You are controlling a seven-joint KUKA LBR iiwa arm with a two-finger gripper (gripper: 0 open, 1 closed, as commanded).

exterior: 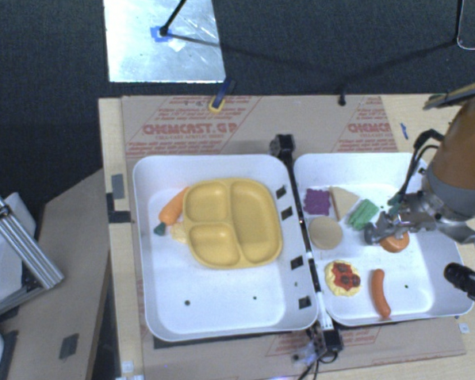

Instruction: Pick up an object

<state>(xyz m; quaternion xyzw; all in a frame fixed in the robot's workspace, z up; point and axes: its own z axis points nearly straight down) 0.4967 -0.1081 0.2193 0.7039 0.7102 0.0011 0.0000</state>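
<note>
You're looking down on the counter (242, 117), which carries two white bins. The left bin (160, 300) holds a yellow divided plate (227, 223), with a toy carrot (172, 208) touching its left rim. The right bin (414, 295) holds the loose toy food: a purple block (317, 200) and a tan wedge (346, 201) near the top, a green piece (363, 212) just right of them, a tan disc (326, 234) below, a small pizza round (344, 276), a red sausage (379, 292). Your pincer (380, 232) sits low over the right bin, just above an orange piece (396, 244); whether it's clenched or released, you cannot tell from here.
</note>
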